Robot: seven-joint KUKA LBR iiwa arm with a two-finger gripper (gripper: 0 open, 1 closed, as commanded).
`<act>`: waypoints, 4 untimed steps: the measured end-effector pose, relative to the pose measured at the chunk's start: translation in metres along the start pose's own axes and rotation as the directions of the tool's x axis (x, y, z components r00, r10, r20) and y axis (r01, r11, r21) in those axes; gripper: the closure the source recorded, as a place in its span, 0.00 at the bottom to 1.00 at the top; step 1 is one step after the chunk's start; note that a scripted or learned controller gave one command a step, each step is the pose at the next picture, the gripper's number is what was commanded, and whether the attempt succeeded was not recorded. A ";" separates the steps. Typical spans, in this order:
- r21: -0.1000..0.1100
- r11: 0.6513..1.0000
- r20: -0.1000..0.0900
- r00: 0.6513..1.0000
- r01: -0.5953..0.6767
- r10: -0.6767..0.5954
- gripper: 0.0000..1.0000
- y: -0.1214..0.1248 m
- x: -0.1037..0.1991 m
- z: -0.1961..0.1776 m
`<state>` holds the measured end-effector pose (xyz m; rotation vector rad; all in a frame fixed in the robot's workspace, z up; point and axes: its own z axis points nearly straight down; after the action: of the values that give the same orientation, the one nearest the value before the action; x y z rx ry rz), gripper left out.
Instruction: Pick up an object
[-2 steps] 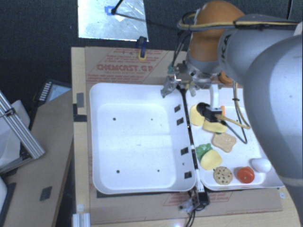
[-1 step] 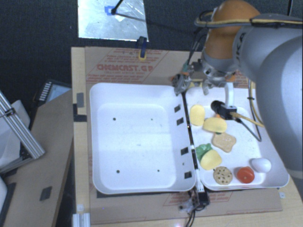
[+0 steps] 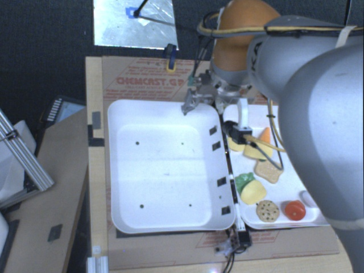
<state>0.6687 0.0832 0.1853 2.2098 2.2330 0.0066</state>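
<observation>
My gripper [image 3: 196, 100] hangs over the far edge of the bench, above the divide between the two white bins and near the left bin's [image 3: 116, 152] back right corner. The right bin [image 3: 284, 224] holds several toy foods: an orange wedge [image 3: 265, 135], a yellow slice [image 3: 254, 151], a tan piece of toast [image 3: 268, 171], a green item [image 3: 244, 180], a yellow lemon-like piece [image 3: 253, 193], a chocolate-chip cookie [image 3: 267, 211] and a red tomato [image 3: 294, 210]. All of them lie nearer the camera than the gripper. The arm's grey body hides the right bin's right side.
Black clips [image 3: 222, 181] run along the seam between the bins. A blue and yellow clamp [image 3: 170, 58] sits at the bench's far edge. A shiny foil sheet [image 3: 134, 15] lies beyond the bench. Aluminium rails [image 3: 23, 158] stand at the left.
</observation>
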 end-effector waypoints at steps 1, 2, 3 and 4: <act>0.000 1.000 -0.002 1.000 0.003 -0.003 0.00 0.000 0.110 0.014; 0.009 1.000 0.001 1.000 -0.001 0.001 0.00 -0.075 0.155 0.042; 0.000 1.000 0.001 1.000 -0.007 0.007 1.00 -0.069 0.152 0.029; -0.001 1.000 0.000 1.000 -0.006 0.006 1.00 -0.072 0.152 -0.018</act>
<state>0.5947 0.2346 0.2034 2.2162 2.2253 0.0080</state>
